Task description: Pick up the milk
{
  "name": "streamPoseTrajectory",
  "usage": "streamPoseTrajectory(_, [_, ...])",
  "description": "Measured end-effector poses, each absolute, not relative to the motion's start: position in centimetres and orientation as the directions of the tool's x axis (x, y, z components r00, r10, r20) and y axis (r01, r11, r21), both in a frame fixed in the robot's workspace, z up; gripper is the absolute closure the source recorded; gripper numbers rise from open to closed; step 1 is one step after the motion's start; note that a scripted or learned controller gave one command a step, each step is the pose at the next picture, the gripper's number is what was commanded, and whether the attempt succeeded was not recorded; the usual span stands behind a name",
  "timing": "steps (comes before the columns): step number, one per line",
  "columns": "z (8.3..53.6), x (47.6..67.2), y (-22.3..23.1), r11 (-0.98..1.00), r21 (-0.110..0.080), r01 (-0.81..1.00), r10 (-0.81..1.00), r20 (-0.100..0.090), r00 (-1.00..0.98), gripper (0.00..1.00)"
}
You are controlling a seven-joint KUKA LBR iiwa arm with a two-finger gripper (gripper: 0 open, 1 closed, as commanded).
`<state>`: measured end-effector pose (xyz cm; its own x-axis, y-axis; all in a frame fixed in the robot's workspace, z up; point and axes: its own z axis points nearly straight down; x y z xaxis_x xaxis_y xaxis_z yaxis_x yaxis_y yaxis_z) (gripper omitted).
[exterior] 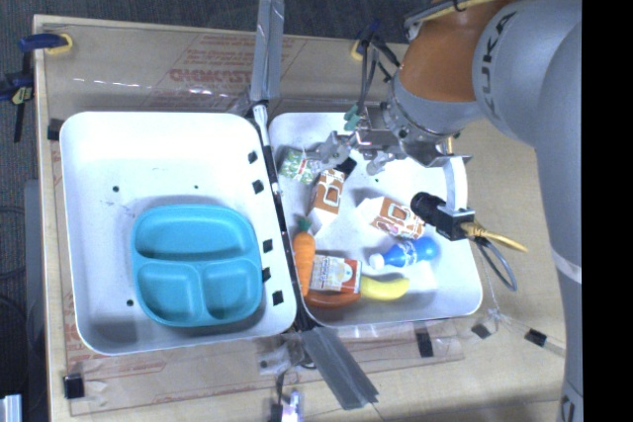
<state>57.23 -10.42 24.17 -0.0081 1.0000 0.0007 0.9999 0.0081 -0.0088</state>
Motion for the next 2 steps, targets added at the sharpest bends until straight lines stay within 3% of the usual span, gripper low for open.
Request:
streamPoseTrajectory(1, [8.92,59.26,-15.53,0.070,-0.005,0.998,0.998,0.000,-0.070,0.00])
streamPoseTrajectory(2, [9.62,59.19,-15.64,0.073,-0.011,0.997,0.997,0.000,-0.073,1.00])
